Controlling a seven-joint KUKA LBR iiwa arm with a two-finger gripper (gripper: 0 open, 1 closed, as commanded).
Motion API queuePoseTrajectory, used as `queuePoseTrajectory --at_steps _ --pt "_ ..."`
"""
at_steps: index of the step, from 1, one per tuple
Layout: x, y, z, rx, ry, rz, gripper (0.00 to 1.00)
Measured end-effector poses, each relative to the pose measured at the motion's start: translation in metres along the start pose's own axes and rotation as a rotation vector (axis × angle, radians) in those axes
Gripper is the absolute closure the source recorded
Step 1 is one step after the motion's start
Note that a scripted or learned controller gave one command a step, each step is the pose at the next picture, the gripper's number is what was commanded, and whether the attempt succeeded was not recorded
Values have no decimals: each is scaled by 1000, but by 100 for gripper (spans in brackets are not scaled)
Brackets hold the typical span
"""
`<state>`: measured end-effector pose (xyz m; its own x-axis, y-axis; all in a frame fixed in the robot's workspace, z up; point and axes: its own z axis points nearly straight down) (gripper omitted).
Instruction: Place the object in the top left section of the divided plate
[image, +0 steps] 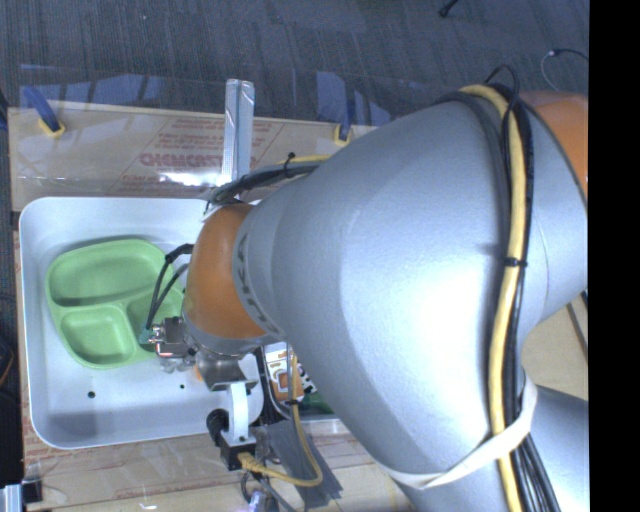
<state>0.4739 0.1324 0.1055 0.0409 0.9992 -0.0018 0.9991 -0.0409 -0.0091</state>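
Note:
The green divided plate (100, 300) lies in the left part of the left white bin (60, 420); two of its sections show and its right side is hidden under the arm. My gripper (172, 342) hangs below the orange wrist band (215, 290), over the plate's right edge. Its tip is mostly hidden by the wrist. A small orange-and-white thing (283, 380) shows under the arm near the bin's front wall, apart from the gripper; I cannot tell what it is.
The large grey arm (400, 280) covers the right half of the view and the right bin. A sliver of something green (318, 405) shows beside the orange-and-white thing. A brown board with red print (150, 150) lies behind the bin.

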Motion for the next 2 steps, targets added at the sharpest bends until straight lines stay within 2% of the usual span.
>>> queuePoseTrajectory --at_steps 1,2 --pt "-14 1 -160 -6 3 111 100" --pt "-30 2 -177 -6 2 198 100"
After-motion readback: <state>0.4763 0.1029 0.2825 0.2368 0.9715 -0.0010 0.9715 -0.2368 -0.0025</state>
